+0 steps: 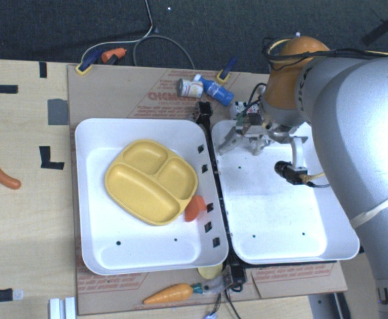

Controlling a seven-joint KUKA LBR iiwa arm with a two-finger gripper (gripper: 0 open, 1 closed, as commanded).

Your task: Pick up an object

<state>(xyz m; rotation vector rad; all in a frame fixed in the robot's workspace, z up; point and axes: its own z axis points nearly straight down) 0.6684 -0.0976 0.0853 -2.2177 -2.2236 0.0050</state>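
From my remote seat I see two shallow white bins side by side on a cardboard-covered worktop (147, 98). The left bin (91, 244) holds a yellow divided plate (151, 181), tilted a little, with a small orange-red piece (194, 209) touching its lower right edge. Those are the nearest things to pick. The right bin (280, 238) looks bare where I can see its floor.

The gripper (247, 135) hangs over the far left corner of the right bin, close to the wall between the bins. I cannot tell how it is set from this angle.

My worry: the arm is over the bin with nothing visible to grasp, so closing here would likely catch only air or scrape the floor. Crossing to the left bin risks clipping the dividing wall. The plate is broad and flat, so I judge it would slip; the small piece sits tight against it, inviting a nudge rather than a grip.
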